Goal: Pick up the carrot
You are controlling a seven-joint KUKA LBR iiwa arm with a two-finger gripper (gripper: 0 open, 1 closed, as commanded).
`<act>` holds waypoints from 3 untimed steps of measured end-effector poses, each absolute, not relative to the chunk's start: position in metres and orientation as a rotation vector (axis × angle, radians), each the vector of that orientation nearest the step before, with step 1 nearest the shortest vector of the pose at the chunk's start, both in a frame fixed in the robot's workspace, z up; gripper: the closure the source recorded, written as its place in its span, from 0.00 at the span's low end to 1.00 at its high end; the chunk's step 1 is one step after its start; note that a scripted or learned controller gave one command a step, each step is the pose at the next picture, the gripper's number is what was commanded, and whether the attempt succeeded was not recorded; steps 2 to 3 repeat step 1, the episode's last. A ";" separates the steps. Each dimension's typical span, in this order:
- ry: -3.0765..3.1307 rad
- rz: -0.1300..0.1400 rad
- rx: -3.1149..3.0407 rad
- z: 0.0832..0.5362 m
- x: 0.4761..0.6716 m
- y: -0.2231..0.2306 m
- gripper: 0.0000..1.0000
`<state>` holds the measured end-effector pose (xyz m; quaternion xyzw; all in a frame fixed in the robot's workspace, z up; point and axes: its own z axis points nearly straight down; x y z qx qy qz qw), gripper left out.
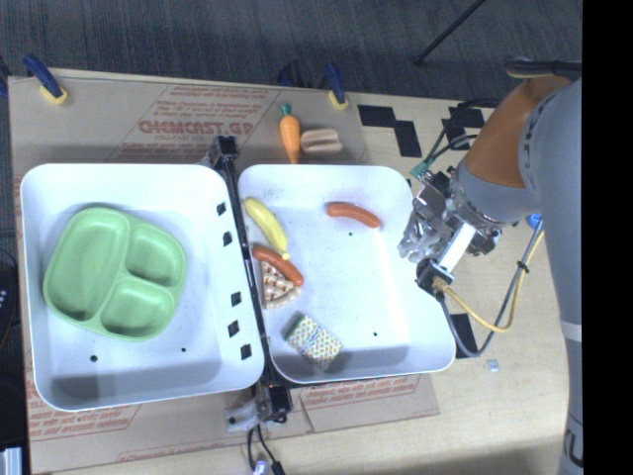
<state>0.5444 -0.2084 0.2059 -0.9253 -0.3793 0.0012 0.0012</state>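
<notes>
Taking the right bin as reference. The carrot is lying outside it, on the cardboard just beyond the far rim, green top pointing away from the bin. A small bun-like piece is sitting just beside the carrot, toward the arm's side.

The gripper is hovering over the bin's right rim, well apart from the carrot. Whether the claw is spread or closed cannot be told: the wrist hardware and cables are crowding it, and nothing is visibly sitting in it. Judgement: the reach has not yet begun, and because the carrot is resting off the bin floor, the arm will be needing to cross the whole bin and clear the far rim.

Inside the bin: a banana, a sausage, a hot dog partly overlapping a waffle-like piece, and a patterned block near the front wall. The upper arm is being cut off at the frame edge.
</notes>
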 end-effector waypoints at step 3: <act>-1.604 0.002 -2.700 0.241 0.528 -0.201 1.00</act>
